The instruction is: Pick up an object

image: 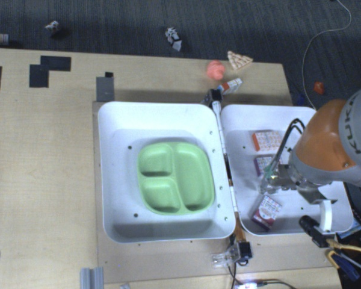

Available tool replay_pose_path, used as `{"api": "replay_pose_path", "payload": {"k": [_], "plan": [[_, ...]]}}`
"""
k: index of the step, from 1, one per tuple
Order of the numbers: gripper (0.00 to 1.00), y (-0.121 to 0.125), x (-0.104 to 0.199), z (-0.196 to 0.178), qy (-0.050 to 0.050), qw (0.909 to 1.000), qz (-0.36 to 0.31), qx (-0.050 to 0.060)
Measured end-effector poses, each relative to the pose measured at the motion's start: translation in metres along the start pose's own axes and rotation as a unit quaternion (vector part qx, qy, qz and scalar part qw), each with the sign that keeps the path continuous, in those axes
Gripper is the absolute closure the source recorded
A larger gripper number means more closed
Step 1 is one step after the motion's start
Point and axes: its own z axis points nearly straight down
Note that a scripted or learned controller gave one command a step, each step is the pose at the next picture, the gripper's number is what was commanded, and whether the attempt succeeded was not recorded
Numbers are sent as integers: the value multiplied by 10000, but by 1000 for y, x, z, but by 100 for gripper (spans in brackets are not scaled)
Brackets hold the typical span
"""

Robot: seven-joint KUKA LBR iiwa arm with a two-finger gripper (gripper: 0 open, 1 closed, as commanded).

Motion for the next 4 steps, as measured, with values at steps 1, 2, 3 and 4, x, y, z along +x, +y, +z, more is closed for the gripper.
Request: {"api": "replay_pose_path", "payload": {"k": [1, 2, 3, 4], "plan": [[0, 0, 0, 0, 1, 10000, 0, 1], [100, 2, 1, -10, 3, 10000, -15, -20], [0, 2, 1, -10, 4, 10000, -15, -19], [0, -5, 5, 22, 5, 10000, 31, 65]]}}
